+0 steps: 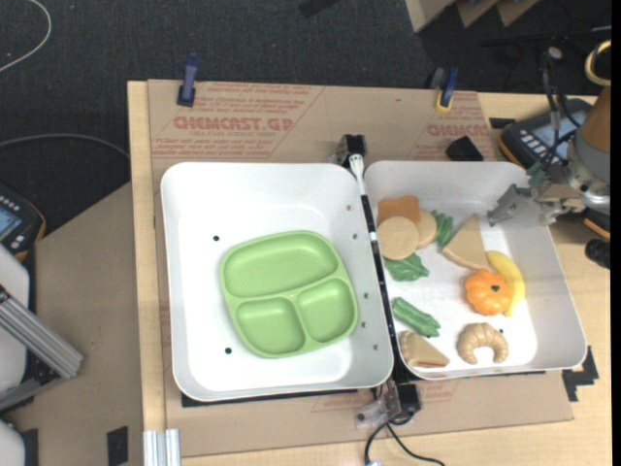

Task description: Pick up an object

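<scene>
Over the right bin (568,343), at its far right edge, the gripper (524,205) is hovering with its fingers standing apart and nothing between them. Just below it the banana (508,276) is lying, its long axis running from upper left to lower right, touching the orange pumpkin (486,292). Some bare floor is showing around the croissant (482,342). Beside, the left bin (184,260) is bearing a green tray (287,291).

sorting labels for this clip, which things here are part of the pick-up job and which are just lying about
For the job:
- two-finger gripper at the right bin's top right corner
- orange toy pumpkin
- yellow toy banana
- tan toy croissant
- round beige toy cookie
- shallow white right bin

Lying about:
- green three-compartment plastic tray
- shallow white left bin
- blue clamp
</scene>
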